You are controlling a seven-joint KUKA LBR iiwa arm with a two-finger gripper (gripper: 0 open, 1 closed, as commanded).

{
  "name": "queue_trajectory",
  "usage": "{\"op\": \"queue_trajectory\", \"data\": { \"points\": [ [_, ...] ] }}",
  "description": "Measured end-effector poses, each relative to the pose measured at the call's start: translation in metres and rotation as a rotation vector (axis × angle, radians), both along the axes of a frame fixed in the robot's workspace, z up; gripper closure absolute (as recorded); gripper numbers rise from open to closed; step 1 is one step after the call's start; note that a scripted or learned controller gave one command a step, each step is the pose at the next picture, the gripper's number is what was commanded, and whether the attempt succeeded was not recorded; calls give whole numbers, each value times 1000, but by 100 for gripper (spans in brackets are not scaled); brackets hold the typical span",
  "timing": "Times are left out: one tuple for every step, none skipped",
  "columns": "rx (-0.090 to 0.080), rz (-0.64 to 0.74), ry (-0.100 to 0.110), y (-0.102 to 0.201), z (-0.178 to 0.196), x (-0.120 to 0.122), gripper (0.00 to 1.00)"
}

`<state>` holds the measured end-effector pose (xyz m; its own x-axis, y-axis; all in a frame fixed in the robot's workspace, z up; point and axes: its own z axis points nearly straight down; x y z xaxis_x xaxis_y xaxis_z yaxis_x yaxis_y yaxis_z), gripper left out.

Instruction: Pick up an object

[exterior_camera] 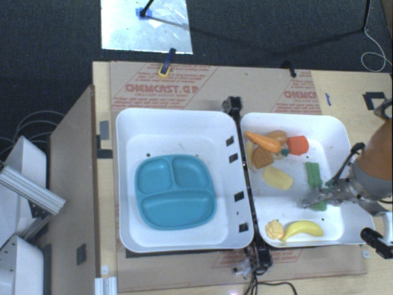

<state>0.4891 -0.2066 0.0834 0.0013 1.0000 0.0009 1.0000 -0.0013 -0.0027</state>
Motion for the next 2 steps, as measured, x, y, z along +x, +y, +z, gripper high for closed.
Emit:
{"op": "queue_trajectory", "data": {
  "points": [
    [-3, 7, -8, 1, 2, 37, 0],
    [-1, 2, -3, 0, 1, 17, 0]
  ]
}}
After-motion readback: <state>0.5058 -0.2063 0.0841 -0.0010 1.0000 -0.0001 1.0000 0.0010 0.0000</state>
